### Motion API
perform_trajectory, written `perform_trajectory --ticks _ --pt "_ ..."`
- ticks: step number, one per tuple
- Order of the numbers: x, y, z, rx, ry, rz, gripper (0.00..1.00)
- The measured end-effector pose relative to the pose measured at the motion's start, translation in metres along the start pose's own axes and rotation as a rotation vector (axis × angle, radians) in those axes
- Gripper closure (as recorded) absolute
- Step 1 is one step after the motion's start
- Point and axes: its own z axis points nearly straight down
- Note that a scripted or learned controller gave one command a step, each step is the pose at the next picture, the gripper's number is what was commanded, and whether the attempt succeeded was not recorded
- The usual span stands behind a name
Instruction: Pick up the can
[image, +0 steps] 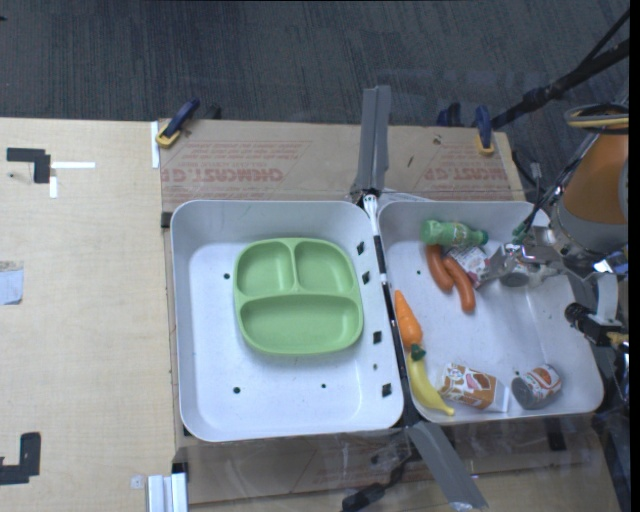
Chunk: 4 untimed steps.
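The can (537, 386) is grey with an orange and white label. It lies on its side in the front right corner of the right bin (545, 320). My gripper (507, 266) hangs low over the back of that bin, just right of two red sausages (452, 279). It is well behind the can and apart from it, and a stretch of bare bin floor lies between them. The arm with its orange band (600, 180) comes in from the right edge.
The right bin also holds a green bottle (452, 234) at the back, a carrot (406, 317) and a banana (424, 386) along the left wall, and a small printed carton (470, 386) just left of the can. A green divided plate (298, 296) sits in the left bin (200, 400).
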Motion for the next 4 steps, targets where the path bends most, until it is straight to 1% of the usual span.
perform_trajectory --ticks 1,2,3,4 --pt "0.004 0.050 0.001 0.003 0.004 0.082 0.00" --pt "0.002 0.051 -0.011 -0.004 -0.003 0.079 1.00" --pt "0.009 0.061 -0.106 0.006 -0.004 -0.109 1.00" --pt "-0.007 0.055 -0.025 0.007 -0.002 -0.245 1.00"
